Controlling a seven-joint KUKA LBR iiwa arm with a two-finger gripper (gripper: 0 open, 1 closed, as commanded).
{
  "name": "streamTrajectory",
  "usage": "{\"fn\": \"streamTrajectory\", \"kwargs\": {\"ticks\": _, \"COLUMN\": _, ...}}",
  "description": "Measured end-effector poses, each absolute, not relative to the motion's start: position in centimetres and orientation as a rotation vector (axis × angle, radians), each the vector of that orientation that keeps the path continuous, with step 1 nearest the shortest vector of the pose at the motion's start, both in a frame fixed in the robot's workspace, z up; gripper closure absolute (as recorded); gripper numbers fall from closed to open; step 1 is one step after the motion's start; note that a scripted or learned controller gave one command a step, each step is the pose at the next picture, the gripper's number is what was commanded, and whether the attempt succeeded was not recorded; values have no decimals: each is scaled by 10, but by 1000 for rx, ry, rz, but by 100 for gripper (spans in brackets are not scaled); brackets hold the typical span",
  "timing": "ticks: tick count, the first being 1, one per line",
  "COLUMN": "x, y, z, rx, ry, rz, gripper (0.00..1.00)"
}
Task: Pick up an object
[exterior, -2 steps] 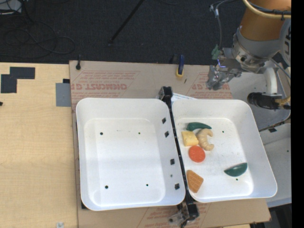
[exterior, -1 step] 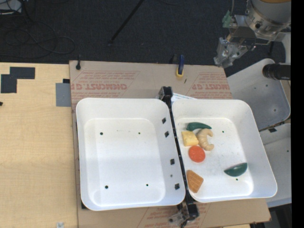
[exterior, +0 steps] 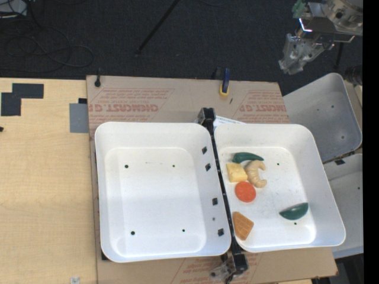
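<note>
End effector [exterior: 294, 57] hangs high, grip state impossible to tell, and the red ball [exterior: 246, 191] sits well below, slightly left of it

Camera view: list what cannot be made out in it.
- Gripper, top right above the dark floor: small and blurred, so finger state and any load are unreadable.
- Arm: cut off by the top edge.
- Beige curved piece in the right bin: it overlaps the yellow block; too small to tell whether it rests on or beside it.
- Clamp at the bins' near joint: cut by the bottom edge.
</note>
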State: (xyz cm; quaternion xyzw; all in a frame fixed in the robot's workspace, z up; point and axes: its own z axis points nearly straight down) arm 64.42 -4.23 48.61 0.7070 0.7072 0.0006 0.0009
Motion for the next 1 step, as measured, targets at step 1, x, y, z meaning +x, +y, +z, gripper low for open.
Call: {"fn": "streamTrajectory", "kwargs": {"ticks": 1, "x": 644, "y": -56, "z": 541, "rx": 2220, "ry": 2219, "rz": 3, "gripper": 100}}
